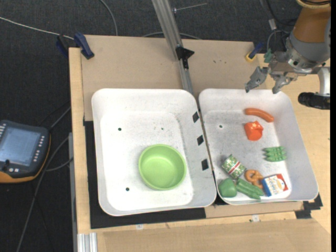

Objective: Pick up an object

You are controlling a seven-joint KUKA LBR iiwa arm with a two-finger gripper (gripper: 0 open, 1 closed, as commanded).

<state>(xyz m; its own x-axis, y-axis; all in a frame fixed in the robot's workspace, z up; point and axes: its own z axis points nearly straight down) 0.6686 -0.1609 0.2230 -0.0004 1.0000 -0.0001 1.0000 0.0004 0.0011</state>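
My gripper [265, 84] hangs above the far rim of the right bin [297, 140], its two fingers spread open with nothing between them. Below it in that bin lie an orange sausage [259, 114] and a red pepper-like piece [253, 130]. A green ridged piece [274, 153] sits by the right wall. At the near end lie a small patterned can [232, 166], a pretzel [253, 176], a red and white carton [275, 185], a green pepper [227, 188] and a green pod [248, 189].
The left bin [113, 114] holds a green bowl [162, 166]. A metal post [169, 22] slants up behind the bins. A handheld controller [21, 150] lies at the far left, and blue clamps [83, 45] grip the board's far edge.
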